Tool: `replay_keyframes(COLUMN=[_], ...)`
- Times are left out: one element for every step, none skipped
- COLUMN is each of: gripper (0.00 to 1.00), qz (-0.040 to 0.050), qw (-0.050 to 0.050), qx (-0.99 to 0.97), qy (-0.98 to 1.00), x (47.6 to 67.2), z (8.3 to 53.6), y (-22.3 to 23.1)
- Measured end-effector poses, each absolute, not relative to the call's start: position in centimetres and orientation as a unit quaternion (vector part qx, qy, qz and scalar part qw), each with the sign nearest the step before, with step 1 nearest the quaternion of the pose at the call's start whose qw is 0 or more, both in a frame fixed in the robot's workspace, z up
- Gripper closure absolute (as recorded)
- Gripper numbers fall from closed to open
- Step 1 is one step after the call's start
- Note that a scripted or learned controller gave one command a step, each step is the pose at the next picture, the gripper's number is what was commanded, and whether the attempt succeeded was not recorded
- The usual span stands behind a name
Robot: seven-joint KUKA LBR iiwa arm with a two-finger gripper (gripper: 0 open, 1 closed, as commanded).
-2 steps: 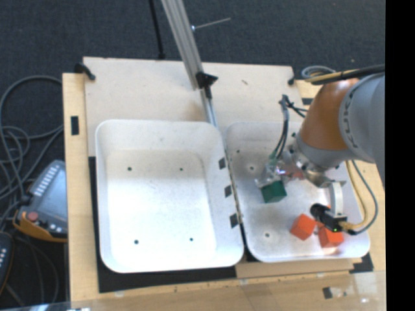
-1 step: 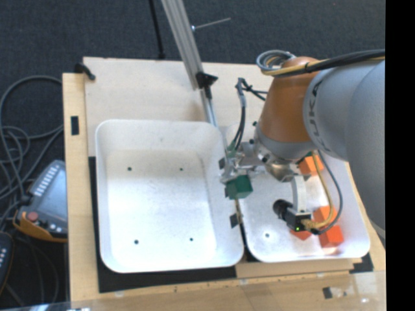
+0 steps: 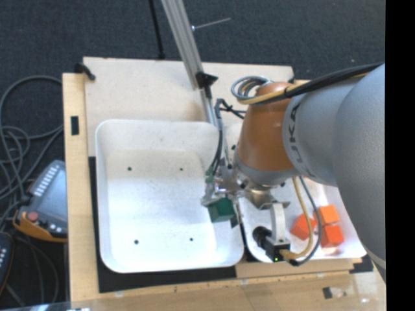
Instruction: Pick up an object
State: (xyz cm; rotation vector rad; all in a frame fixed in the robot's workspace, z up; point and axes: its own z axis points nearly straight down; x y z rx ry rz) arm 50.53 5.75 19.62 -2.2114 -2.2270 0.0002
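Note:
A dark green block sits at the right edge of the left white bin, against its right wall. My gripper hangs directly over the block's upper left corner and seems to touch it. The orange wrist band and grey arm cover the gripper's upper part, so its grip on the block is hidden. In the right bin, two orange blocks lie beside the arm, with cables partly crossing them.
A slanted metal pole rises behind the left bin's far right corner. Cables and a black connector dangle from the wrist over the gap between the bins. A teach pendant lies off the bench at left.

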Motion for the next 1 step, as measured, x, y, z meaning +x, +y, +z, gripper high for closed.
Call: replay_keyframes(gripper=[1.00], qz=[-0.0035], qw=[-0.003], qx=[-0.706], qy=[-0.708], x=[50.40], z=[32.32], y=[3.90])
